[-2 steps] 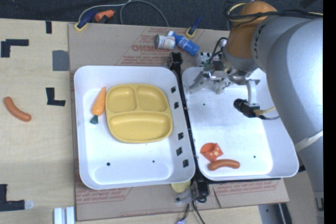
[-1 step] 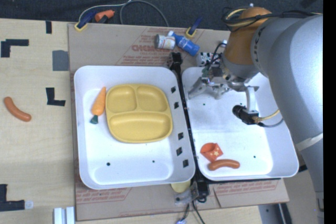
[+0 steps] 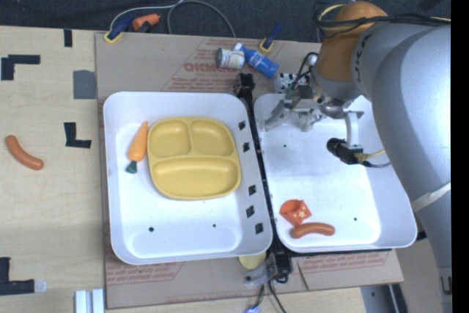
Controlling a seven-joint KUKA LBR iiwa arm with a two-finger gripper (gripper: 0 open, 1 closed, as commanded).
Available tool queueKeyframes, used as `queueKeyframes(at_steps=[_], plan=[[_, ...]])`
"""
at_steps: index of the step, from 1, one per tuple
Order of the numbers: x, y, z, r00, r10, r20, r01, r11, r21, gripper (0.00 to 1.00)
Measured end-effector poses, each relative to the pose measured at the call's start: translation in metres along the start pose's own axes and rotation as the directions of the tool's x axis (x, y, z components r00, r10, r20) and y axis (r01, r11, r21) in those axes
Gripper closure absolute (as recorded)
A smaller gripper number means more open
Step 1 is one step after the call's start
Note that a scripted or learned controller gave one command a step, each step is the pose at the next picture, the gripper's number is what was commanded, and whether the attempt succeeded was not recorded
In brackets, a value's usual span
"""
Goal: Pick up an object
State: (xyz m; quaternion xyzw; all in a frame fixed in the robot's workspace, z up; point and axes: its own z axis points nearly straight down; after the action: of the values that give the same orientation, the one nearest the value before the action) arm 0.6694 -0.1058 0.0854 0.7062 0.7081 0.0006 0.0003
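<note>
In the right bin [image 3: 381,194], a small red toy piece [image 3: 295,211] and a brown sausage [image 3: 313,230] lie close together near the front left corner. The left bin [image 3: 176,242] holds a yellow divided plate [image 3: 194,157] and, just left of it, an orange carrot [image 3: 138,141]. My gripper [image 3: 289,119] hangs low over the far left corner of the right bin, well behind the red piece and the sausage. It is open, and only white bin floor shows between its fingers.
The grey arm [image 3: 410,99] covers the right bin's far right side. A black cable plug [image 3: 344,150] hangs beside the wrist. Behind the bins lie a blue and white bottle [image 3: 248,59] and clamps [image 3: 146,20]. Another sausage [image 3: 24,152] sits on the bench far left.
</note>
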Motion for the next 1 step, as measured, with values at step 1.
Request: queueKeyframes(at_steps=[1], plan=[[0.0093,-0.0012,-0.0001,1.0,0.002,0.005,-0.002,1.0,0.001,0.0]])
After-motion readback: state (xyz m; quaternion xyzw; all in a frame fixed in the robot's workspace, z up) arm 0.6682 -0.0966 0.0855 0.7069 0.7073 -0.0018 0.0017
